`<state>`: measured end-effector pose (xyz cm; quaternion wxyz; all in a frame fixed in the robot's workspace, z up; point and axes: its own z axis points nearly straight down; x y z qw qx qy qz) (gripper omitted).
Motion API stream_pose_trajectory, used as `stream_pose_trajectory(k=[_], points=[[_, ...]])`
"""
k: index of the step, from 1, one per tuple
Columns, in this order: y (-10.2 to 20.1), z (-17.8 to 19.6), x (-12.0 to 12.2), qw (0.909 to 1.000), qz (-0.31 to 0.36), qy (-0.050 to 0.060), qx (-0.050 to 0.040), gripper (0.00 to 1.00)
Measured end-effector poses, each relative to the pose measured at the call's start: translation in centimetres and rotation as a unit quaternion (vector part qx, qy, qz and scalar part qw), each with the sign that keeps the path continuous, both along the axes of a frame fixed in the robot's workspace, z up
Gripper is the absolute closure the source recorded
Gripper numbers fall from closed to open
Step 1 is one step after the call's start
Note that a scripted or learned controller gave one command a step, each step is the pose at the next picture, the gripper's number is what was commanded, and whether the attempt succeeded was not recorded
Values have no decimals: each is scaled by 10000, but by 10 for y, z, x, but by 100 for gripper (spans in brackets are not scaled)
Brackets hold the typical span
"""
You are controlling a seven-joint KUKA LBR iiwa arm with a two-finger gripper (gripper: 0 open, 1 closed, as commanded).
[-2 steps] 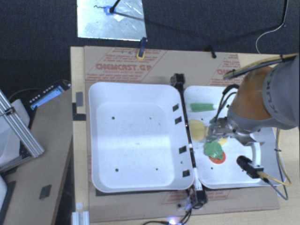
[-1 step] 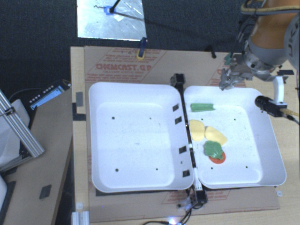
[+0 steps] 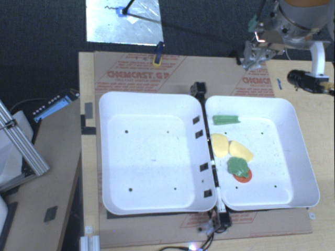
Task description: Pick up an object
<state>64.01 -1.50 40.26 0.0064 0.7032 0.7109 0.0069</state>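
Grey arm (image 3: 298,14) with orange band, metallic wrist parts.

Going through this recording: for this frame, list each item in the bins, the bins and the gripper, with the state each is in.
Gripper: raised above the bench behind the right bin, holding nothing visible.
Green stick: lying flat near the right bin's far left corner.
Two yellow pieces: lying flat, touching each other.
Green leafy piece: resting on the red disc.
Red disc: flat, partly covered.
Right bin: holds all the items.
Left bin: sits beside the right bin.
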Motion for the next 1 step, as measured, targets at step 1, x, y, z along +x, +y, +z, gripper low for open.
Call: stream_pose_trajectory(k=[1], points=[[58,68,-19,10000,4,41,13,100]])
